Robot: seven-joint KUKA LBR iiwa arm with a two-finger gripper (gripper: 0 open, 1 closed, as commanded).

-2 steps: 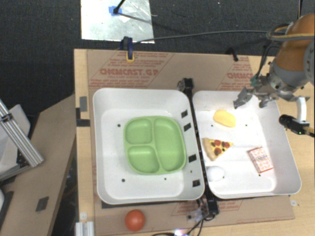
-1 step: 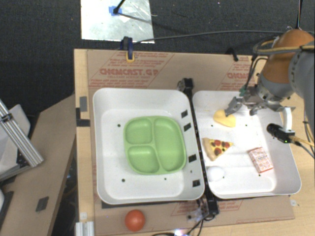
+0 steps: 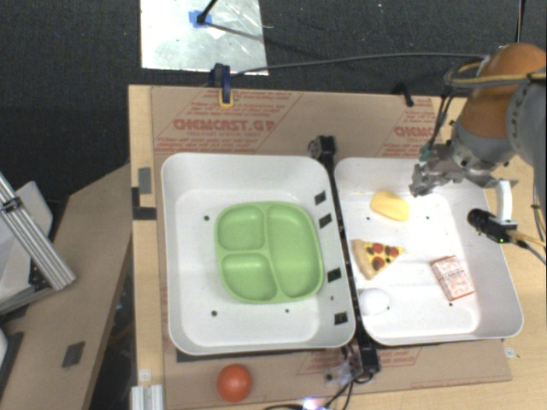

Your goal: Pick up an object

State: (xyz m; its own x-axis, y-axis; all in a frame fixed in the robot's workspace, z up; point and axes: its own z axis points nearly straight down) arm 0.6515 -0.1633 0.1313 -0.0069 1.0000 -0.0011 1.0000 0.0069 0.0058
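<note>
Smooth yellow lump [image 3: 390, 205] lies just beside metal gripper [image 3: 420, 185].

Glossy plastic tray [image 3: 269, 253] — smooth white bins [image 3: 256, 173].

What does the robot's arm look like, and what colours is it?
The arm is made of rounded, smooth grey metal parts, with a bright orange band wrapped around it above the wrist. Thin dark cables run along it. At its tip is a small, dark grey gripper that looks bumpy with little mechanical parts.
</note>
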